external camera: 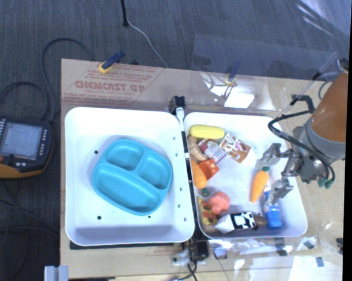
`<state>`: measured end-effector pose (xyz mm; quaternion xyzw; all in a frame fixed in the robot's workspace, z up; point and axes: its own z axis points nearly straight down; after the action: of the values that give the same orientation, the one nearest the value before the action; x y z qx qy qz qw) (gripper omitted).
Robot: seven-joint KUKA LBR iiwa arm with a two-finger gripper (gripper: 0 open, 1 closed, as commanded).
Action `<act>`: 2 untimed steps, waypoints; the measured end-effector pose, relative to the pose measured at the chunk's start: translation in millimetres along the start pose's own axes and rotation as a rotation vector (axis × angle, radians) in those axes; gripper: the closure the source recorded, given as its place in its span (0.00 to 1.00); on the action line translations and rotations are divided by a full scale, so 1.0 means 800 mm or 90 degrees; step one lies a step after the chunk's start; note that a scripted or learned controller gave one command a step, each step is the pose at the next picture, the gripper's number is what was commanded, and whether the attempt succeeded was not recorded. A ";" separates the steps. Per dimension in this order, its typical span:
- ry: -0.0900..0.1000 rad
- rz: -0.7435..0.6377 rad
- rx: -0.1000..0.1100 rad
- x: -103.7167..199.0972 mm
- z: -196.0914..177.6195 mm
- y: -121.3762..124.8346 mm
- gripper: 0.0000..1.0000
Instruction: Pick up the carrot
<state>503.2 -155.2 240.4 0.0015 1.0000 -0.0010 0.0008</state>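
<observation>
My gripper (277, 171) sits over the right bin (300, 228), right-centre of frame. Fingers (272, 152) are spread apart with nothing between them. One finger points up-left near the carrot's top, the other down-left toward its lower end.

Carrot (258, 185) lies in the right bin, just left of my fingers and roughly upright in the frame, green tip at the top. It sits in the span between the two fingertips but isn't clamped; can't tell if either tip touches it.

Blue block (273, 218) is just below the carrot, near the bin's lower right corner. The rest of the clutter is along the bin's left side: yellow banana (207, 132) at top, snack packet (224, 149) below it, orange piece (199, 175), pink ball (219, 201), and a black-and-white toy (240, 220) at the bottom.

Left bin (75, 220) holds a blue divided plate (132, 174). Pendant (19, 146) is at the frame's left edge, off the bench.
</observation>
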 end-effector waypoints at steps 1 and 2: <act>-0.010 0.049 0.004 -0.038 0.186 -0.054 0.00; -0.013 0.048 0.008 -0.041 0.171 -0.054 1.00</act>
<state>536.4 -199.0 103.7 0.0393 0.9991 -0.0069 0.0112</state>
